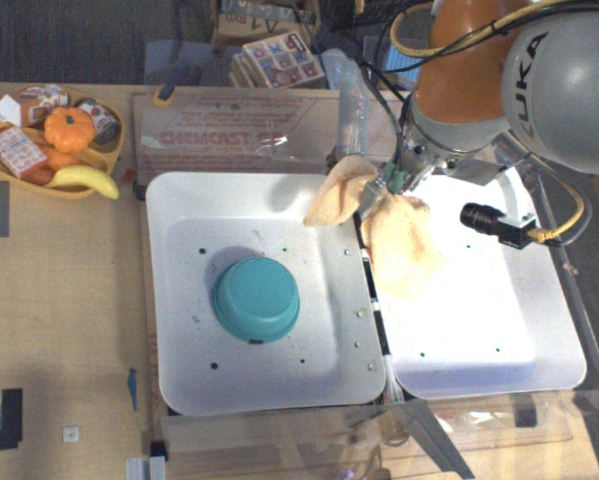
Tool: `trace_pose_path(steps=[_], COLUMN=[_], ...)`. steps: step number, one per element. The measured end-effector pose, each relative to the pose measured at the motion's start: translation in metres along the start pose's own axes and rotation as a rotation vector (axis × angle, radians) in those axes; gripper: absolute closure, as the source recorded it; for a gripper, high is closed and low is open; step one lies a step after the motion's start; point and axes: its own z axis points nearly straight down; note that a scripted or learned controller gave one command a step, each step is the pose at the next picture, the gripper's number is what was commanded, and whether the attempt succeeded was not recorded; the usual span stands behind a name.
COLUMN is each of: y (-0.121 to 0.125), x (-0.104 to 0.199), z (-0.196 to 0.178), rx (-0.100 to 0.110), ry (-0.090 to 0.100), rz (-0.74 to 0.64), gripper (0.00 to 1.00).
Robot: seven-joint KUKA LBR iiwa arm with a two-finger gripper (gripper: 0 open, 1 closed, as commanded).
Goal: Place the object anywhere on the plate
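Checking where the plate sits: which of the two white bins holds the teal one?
The left bin: the teal plate lies upside down in it; the right bin has the tan cloth.

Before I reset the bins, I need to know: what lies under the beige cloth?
The beige cloth drapes over the divider between the left bin and right bin. Whatever it covers is hidden.

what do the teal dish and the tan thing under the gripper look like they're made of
Teal dish: probably plastic, judging by its even colour and smooth matte surface with a soft sheen. Tan thing: looks like soft cloth, since it is limp and creased, draping over the divide between the white bins below the gripper.
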Motion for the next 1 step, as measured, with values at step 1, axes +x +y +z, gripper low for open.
trace_pose_path(steps=[1], y=[-0.0009], x=[0.0434], z=[-0.0093], rx=[-0.002], ry=[-0.001], rz=[-0.397], gripper=[1.0])
